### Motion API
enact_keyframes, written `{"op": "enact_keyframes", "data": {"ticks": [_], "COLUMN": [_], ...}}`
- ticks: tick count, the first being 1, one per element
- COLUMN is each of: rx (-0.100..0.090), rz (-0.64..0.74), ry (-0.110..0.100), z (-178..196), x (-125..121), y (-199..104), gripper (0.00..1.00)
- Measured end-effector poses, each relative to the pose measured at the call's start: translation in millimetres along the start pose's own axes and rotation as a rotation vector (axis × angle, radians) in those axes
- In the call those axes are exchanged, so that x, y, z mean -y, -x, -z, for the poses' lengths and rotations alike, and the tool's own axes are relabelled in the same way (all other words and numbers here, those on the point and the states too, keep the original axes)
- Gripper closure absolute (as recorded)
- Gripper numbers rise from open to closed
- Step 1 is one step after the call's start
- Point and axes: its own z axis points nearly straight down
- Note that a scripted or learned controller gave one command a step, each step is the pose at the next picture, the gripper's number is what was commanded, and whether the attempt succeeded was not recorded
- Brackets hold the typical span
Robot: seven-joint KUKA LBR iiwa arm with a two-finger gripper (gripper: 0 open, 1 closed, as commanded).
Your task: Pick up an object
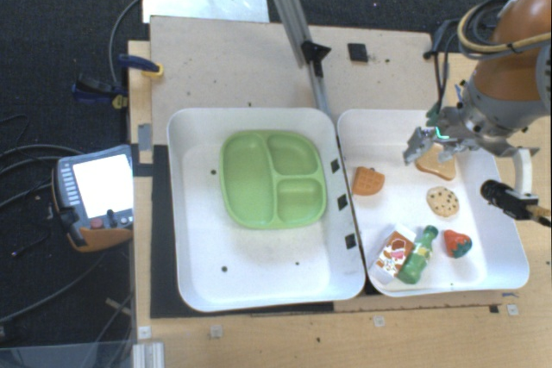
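My gripper [430,151] hangs over the far part of the right bin [509,271], open, its fingers spread just above the far edge of a tan bread slice [437,169]. The slice lies on the bin floor and is not between the fingers. Further objects lie in that bin: an orange waffle piece [368,182] to the left, a speckled cookie [442,202] nearer the camera, a red strawberry [457,244], a green bottle [417,254] lying on its side, and a small printed packet [393,253].
The left bin [198,271] holds a green divided plate [274,179]. A grey pole [289,0] slants down to the bins' shared far corner. A black fixture [509,198] sticks in over the right bin's right rim. A handheld pendant [97,194] lies left of the bench.
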Motion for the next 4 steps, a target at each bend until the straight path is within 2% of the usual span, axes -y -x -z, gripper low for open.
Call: {"op": "enact_keyframes", "data": {"ticks": [1,3,4], "rx": [0.001,0.001,-0.001], "rz": [0.000,-0.003,-0.003], "ry": [0.004,0.003,0.020], "z": [1.8,-108.5,-123.0], "x": [-1.1,-12.0,-19.2], "y": [0.0,14.3,14.0], "gripper": [0.00,0.00,0.00]}}
